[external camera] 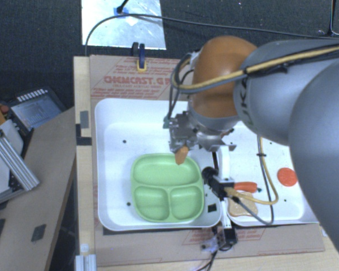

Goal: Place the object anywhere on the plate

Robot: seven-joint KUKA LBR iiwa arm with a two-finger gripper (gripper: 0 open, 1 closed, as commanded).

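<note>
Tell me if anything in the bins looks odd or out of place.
Nothing stands out. The end effector holds a small tan object above the green divided plate, which sits flat in the left bin.

Pale green is showing on the divided plate (166,189), sitting against the glossy white of the left bin (116,151). A small tan-orange piece (181,154) is hanging at the plate's one o'clock, under the dark metal gripper (182,143). The arm (282,89) is gleaming grey, its band (220,66) glowing orange-brown. In the right bin (291,210), at three o'clock, an orange disc (287,177) is shining, with a red-orange carrot shape (246,187) and a beige toast-like slice (242,207). Brown cardboard with red lettering (130,79) is lying at twelve o'clock.
</note>
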